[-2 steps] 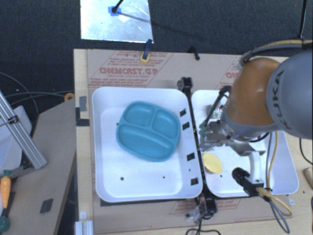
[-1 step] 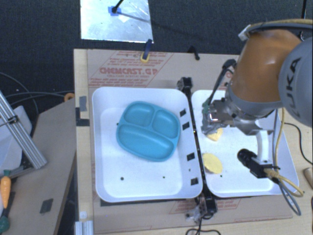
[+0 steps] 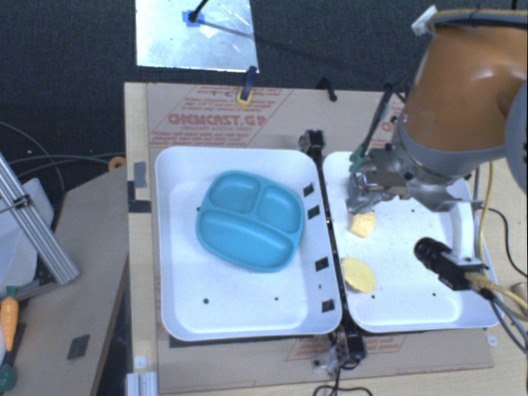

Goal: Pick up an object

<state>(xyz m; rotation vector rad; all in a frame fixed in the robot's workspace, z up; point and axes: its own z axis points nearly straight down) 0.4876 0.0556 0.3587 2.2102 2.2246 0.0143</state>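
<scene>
The yellow block [image 3: 361, 223] sits in the right bin [image 3: 412, 304], near its left wall and toward the far end, and my gripper [image 3: 360, 196] is directly over it, low enough that the metal tips look to be just above or touching its top. From this angle the arm's wrist hides most of the hand, so I cannot tell whether it is spread or closed, and I see nothing that proves the block is clamped.

A second yellow piece, a flat round disc [image 3: 359, 275], lies nearer to me in the same bin, apart from the block. The left bin [image 3: 190, 304] carries a blue divided plate [image 3: 250, 219], which I would leave alone.

To do this step well, I judge I should centre the hand on the block before closing, since it lies close to the divider between the bins and a tip could catch the wall. The block looks small and light, so an off-centre squeeze may flick it away. I would lift slowly and check for yellow under the hand.
</scene>
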